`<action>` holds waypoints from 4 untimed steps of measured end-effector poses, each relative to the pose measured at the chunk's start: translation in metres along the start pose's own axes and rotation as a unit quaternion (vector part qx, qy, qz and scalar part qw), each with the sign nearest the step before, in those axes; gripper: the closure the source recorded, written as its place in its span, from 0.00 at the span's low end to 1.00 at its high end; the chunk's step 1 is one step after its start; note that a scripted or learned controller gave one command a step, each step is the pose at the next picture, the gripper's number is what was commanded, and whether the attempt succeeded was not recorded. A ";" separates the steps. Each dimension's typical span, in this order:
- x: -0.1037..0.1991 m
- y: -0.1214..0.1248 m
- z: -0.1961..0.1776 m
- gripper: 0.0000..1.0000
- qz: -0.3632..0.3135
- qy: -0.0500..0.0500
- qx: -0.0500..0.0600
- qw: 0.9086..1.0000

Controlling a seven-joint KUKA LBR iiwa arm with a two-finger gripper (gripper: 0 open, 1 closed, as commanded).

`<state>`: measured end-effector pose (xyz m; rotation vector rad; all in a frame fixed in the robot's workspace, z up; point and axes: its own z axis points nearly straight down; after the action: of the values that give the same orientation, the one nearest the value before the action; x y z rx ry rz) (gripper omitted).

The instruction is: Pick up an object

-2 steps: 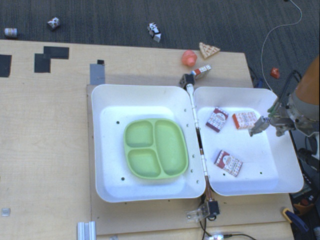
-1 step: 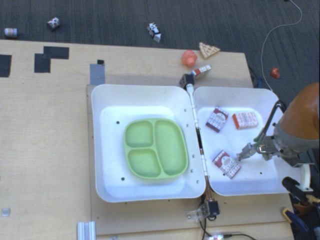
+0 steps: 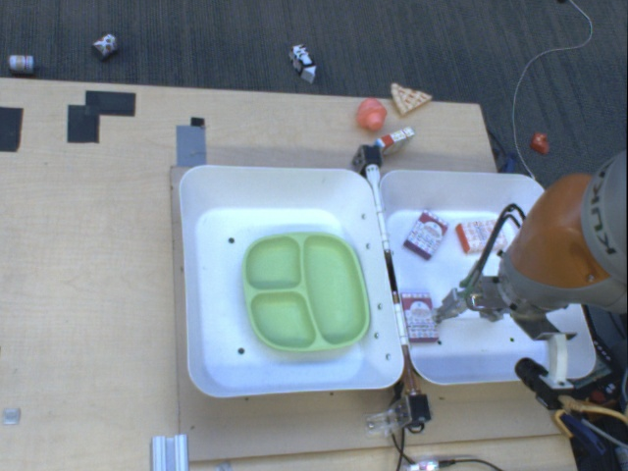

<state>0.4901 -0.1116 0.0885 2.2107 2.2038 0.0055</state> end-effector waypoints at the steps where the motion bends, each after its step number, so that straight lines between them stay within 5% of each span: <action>1: 0.002 0.002 -0.011 1.00 -0.002 0.002 -0.002 1.000; 2: -0.033 0.061 -0.019 1.00 -0.004 0.005 0.006 1.000; 3: -0.076 0.009 -0.092 1.00 -0.003 0.005 0.006 1.000; 4: -0.075 0.011 -0.103 1.00 -0.005 0.005 0.004 1.000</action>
<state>0.4993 -0.1856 0.1921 2.2091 2.2238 0.0065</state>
